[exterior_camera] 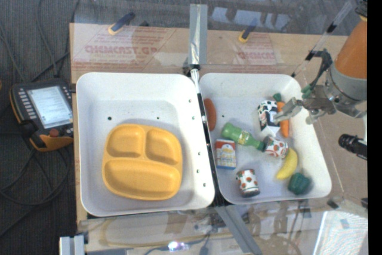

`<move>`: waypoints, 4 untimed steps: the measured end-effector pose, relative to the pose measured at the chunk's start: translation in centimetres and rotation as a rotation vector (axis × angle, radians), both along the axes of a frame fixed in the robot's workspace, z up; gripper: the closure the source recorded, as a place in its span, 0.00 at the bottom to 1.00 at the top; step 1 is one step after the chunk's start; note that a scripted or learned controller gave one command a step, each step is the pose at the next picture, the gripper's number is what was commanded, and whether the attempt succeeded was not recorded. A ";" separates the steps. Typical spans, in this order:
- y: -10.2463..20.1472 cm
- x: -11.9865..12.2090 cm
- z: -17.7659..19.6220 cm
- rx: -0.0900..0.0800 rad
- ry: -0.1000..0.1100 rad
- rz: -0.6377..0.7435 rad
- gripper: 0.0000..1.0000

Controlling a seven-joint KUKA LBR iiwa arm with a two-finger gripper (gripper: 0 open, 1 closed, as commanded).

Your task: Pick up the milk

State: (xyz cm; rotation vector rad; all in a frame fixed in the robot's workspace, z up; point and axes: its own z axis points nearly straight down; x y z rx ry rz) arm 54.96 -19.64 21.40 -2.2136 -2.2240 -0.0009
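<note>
The milk (268, 114) is a small carton with black and white cow patches, standing in the right half of the right bin (239, 88). My gripper (301, 112) hangs over the bin's right side, just right of the carton and above an orange carrot (285, 127). Its fingers stand open with nothing between them. The carton is apart from the gripper, with one fingertip (289, 108) close to its right side.
Around the milk lie a green bottle (240, 135), a small red-and-blue carton (225, 153), a spotted can (248, 181), a banana (287, 165), a green pepper (299, 183) and a sausage (209, 114). A yellow divided tray (142, 160) sits in the left bin (95, 92).
</note>
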 end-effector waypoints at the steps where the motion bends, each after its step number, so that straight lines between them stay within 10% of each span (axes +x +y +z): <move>1: 2.9 4.5 -9.0 0.000 0.002 -0.212 0.00; 2: 2.5 8.7 -12.1 0.004 -0.008 -0.161 0.00; 3: 2.1 8.7 -11.3 -0.004 -0.013 -0.163 1.00; 4: 9.8 11.4 -1.4 -0.007 0.000 -0.290 1.00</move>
